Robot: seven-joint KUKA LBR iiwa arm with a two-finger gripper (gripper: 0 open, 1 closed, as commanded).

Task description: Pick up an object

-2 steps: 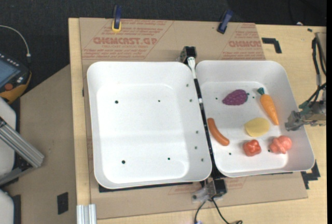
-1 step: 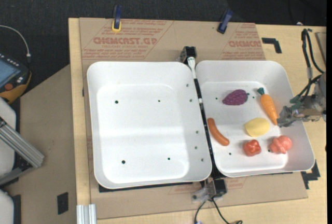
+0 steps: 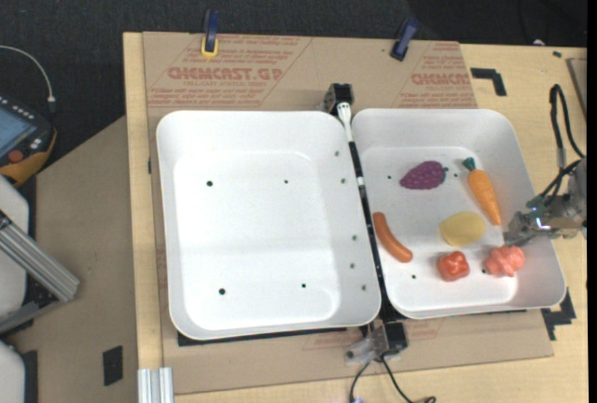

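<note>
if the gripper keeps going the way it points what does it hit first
The gripper points leftward into the right bin; the yellow piece looks first in line, though the height is unclear and it might pass above.

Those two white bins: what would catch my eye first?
The bright toy food clustered in the right bin: a purple grape bunch, a carrot, a sausage, a yellow piece and two red pieces. The gripper sits at that bin's right edge, just above the pink-red piece.
</note>
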